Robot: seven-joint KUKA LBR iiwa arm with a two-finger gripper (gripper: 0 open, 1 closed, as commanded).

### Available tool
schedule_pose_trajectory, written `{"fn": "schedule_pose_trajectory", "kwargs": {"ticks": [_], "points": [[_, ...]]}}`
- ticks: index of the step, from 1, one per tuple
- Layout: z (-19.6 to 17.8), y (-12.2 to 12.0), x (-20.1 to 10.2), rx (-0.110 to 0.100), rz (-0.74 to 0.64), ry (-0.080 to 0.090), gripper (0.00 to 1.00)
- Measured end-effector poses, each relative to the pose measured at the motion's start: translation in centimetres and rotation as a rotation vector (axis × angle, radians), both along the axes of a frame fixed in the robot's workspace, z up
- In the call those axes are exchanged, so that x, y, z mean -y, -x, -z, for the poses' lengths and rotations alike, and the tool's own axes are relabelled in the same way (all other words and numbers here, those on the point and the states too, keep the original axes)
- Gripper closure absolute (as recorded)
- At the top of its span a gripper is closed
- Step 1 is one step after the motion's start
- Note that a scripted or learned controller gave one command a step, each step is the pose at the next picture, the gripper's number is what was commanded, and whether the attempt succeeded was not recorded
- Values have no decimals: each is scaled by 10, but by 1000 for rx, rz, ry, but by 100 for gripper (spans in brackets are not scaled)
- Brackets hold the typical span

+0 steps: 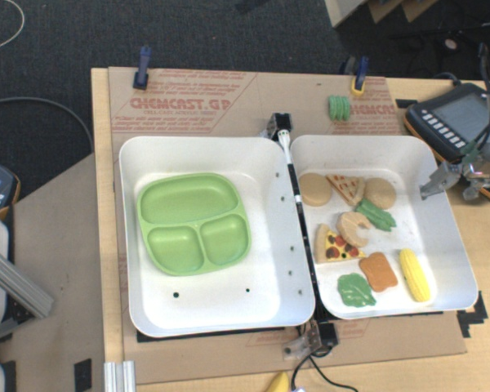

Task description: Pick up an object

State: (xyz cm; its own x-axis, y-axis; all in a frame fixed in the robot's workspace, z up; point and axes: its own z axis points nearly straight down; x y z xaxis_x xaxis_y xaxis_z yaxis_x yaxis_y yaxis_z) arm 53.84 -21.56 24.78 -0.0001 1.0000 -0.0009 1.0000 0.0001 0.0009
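Note:
The right bin holds several toy foods. Along its back lie a round tan bun, a pizza slice and a second tan round. Below them are a green leafy piece, a beige piece and another pizza slice. Near the front lie an orange-brown piece, a yellow corn cob and a green lettuce piece. My gripper hangs at the bin's right rim, above and apart from the foods, with nothing seen in it.
The left bin carries a green divided plate. A small green object lies on the cardboard behind the right bin. Blue clamps grip the board's back edge. A pendant rests at the far right.

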Motion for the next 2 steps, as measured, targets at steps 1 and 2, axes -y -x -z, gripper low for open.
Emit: {"fn": "schedule_pose_trajectory", "kwargs": {"ticks": [1,2], "points": [[-36,-4,-5,5,-2,2,0],[-63,-28,-67,6,-8,-1,0]]}}
